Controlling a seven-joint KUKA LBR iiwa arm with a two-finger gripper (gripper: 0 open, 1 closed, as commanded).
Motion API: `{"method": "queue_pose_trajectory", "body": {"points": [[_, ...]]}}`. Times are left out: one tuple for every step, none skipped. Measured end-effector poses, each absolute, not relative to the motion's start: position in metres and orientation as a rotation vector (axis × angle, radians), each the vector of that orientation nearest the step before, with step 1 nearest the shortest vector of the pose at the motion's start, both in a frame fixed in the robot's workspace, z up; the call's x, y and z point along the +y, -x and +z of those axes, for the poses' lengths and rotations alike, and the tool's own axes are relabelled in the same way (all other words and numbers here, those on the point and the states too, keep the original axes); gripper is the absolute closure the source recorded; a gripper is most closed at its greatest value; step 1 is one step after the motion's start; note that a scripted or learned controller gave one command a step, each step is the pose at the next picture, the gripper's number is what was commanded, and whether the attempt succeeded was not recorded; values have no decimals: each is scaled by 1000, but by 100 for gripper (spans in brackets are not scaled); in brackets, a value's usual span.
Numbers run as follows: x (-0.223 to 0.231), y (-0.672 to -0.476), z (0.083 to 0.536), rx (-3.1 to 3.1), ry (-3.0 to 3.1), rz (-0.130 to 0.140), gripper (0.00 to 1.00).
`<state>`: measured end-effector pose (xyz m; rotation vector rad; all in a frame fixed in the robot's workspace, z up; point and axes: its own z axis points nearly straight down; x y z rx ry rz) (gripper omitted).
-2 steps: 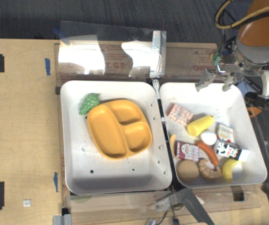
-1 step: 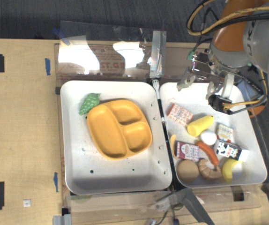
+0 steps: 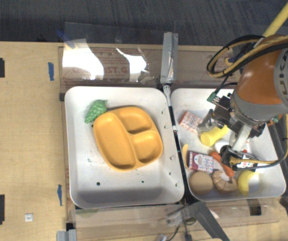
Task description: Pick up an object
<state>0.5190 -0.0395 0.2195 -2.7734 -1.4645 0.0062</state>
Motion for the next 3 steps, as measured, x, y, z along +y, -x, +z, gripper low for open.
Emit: {"method": "queue_pose_trajectory", "body": {"points": [[-63, -478, 183, -1177, 2908, 8, 0], [-103, -483, 150, -709, 3057, 8, 0], [-101, -484, 159, -710, 3055, 8, 100]]}}
